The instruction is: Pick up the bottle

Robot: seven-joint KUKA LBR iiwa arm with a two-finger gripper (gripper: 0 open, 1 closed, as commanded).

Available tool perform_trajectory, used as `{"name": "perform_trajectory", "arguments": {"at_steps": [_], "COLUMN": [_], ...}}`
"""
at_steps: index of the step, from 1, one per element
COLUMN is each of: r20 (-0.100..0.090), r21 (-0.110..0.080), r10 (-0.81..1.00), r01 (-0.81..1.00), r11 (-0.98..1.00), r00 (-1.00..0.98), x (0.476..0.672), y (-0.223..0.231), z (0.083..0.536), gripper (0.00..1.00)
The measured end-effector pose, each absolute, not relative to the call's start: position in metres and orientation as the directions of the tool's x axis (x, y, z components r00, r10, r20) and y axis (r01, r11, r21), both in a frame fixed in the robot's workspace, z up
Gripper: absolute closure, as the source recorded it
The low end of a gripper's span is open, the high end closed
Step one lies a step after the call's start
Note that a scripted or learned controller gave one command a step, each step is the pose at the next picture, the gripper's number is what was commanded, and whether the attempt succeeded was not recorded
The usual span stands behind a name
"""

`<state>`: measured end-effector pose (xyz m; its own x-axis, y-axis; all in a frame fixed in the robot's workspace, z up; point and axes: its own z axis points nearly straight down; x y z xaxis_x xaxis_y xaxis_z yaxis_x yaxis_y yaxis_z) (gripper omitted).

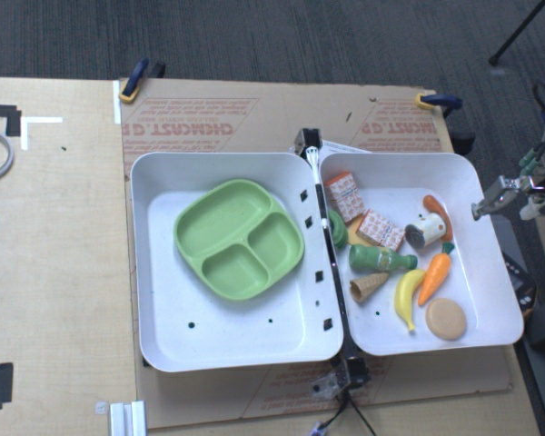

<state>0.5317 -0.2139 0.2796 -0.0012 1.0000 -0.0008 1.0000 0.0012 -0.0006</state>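
Partly cropped: jaws (509, 198) at right edge | opening unclear | bottle (381, 261) lies unobstructed in right bin (490, 271)

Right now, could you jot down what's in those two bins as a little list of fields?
left bin: green plate with three compartments
right bin: toy food and a bottle
bottle: green, lying on its side near the divider
beside bottle: cone, banana, carrot
also there: carton, cookie
gripper: at the right bin's outer rim, apart from the bottle
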Motion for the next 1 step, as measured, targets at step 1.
{"name": "perform_trajectory", "arguments": {"at_steps": [1], "r20": [-0.002], "r21": [0.000], "r10": [1.000], "r01": [1.000], "r11": [0.004], "r00": [-0.004], "x": [0.5322], "y": [-0.2142], "z": [0.2891], "gripper": [1.00]}}
